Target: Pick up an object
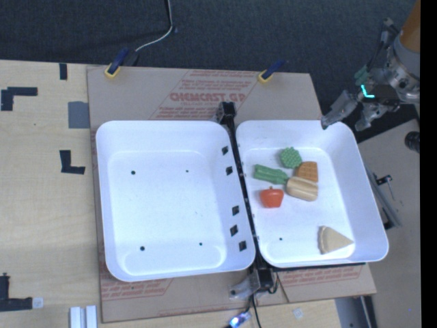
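The right bin (300, 225) holds several toy foods: a green knobbly piece (290, 158), an orange block (308, 170), a long green vegetable (270, 174), a red pepper (272, 197), a tan roll (302, 188) and a pale wedge (333, 240) near the front right corner. My gripper (349, 117) hangs over the bin's far right corner, above and to the right of the foods. Its fingers are spread open and hold nothing.
The left bin (164, 197) sits beside the right one, with a black hinge strip (235, 190) between them. Both rest on a cardboard sheet (205, 94) held by clamps at the back. A cable (160, 36) runs across the dark floor behind.
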You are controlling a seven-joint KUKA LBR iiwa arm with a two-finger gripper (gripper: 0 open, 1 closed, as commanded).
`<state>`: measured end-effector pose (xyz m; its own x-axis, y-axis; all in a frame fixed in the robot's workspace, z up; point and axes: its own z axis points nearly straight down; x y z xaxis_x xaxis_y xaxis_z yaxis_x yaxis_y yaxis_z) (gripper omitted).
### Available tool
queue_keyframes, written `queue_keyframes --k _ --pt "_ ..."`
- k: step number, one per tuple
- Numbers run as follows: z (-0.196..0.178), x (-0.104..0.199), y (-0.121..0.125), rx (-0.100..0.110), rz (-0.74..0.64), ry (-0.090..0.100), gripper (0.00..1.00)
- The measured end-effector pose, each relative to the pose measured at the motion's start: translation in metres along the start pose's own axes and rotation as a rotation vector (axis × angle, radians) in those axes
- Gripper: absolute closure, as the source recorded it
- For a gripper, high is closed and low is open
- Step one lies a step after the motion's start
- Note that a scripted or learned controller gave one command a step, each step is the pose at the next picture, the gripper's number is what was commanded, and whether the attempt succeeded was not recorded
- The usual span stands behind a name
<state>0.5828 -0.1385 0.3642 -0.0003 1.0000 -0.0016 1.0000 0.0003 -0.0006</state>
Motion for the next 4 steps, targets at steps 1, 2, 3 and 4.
queue_keyframes --k 1,2,3,4 --pt "-0.130 0.035 -0.045 -0.013 -0.005 0.000 0.00" --pt "-0.173 0.041 -0.057 -0.005 -0.002 0.000 0.00" --pt "-0.171 0.035 -0.093 0.000 0.000 0.001 0.00" --pt "-0.171 0.029 -0.099 -0.001 0.001 0.001 0.00"
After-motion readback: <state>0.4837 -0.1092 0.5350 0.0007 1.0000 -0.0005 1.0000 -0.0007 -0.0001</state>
